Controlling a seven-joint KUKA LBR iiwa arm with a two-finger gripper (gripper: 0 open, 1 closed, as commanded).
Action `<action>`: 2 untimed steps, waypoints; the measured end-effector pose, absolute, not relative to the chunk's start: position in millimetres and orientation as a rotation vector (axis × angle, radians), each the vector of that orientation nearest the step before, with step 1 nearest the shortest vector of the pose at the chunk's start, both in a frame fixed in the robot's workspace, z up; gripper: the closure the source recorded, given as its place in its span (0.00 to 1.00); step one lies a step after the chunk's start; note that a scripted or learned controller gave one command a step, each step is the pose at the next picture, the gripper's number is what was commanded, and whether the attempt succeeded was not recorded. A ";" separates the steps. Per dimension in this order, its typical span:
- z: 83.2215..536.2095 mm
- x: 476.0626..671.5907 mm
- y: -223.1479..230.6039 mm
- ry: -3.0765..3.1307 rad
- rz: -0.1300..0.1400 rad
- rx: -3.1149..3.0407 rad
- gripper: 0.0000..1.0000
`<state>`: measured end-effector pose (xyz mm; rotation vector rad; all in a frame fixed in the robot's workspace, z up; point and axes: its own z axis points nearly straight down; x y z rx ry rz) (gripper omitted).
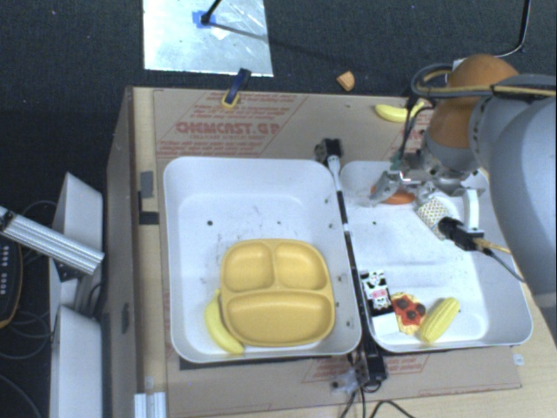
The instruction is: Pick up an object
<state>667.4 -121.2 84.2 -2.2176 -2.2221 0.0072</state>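
Observation:
My gripper (390, 186) is low over the far left corner of the right bin (500, 273), at the end of the grey arm with its orange band (474, 75). Just under it lies a flat orange object (399, 198), partly hidden by the gripper. A small patterned white piece (431, 209) lies just right of it. Near the bin's front are a yellow corn cob (439, 318), a red and orange pizza slice (406, 310) and a small black and white piece (376, 289).
The left bin (191, 233) holds a yellow divided plate (277, 291) with a banana (219, 325) at its left edge. A yellow item (392, 111) lies on the cardboard behind the right bin. A black divider (346, 233) runs between the bins.

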 end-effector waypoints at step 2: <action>84.1 667.5 -112.7 -2.222 0.007 -2.217 0.00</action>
